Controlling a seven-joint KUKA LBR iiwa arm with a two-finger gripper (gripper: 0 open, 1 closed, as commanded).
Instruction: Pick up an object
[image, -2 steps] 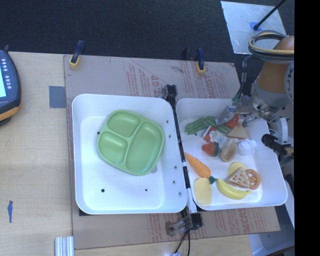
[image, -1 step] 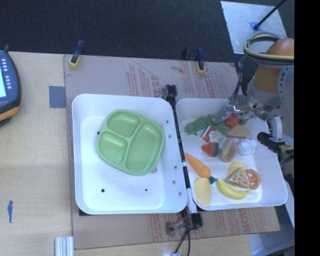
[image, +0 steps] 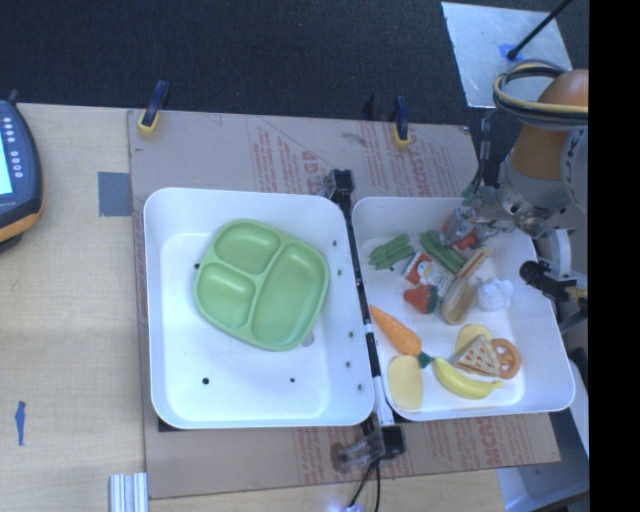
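Nearest the camera, at about five o'clock in the right-hand shallow white bin (image: 560, 395), lie a curved yellow plastic banana (image: 462, 383), a pale yellow rounded slice (image: 405, 382) just beside it and a toy pizza wedge with a pretzel-like ring (image: 487, 356). Further in, toward nine o'clock of that bin, an orange plastic carrot (image: 395, 331) rests along the divider. At the bin's centre sit a small red strawberry-like piece (image: 421, 298), a tan bread-roll shape (image: 462, 292) and a crumpled white lump (image: 494, 293). Beyond them, at eleven to twelve o'clock, are green pod-shaped vegetables (image: 392, 250).

The left-hand white bin (image: 170, 400) holds a light green three-compartment plastic plate (image: 262, 284), lying toward its far half.

Farthest back, at one o'clock of the right bin, the grey arm's two-finger gripper (image: 472, 222) hangs low over the far cluster of toys. Whether the claw is wide or narrow I cannot tell; nothing is plainly held.

I judge this the approach step, with no pick yet made. The next move calls for settling on one toy in that crowded far corner, lowering squarely over it, and closing without catching its neighbours.
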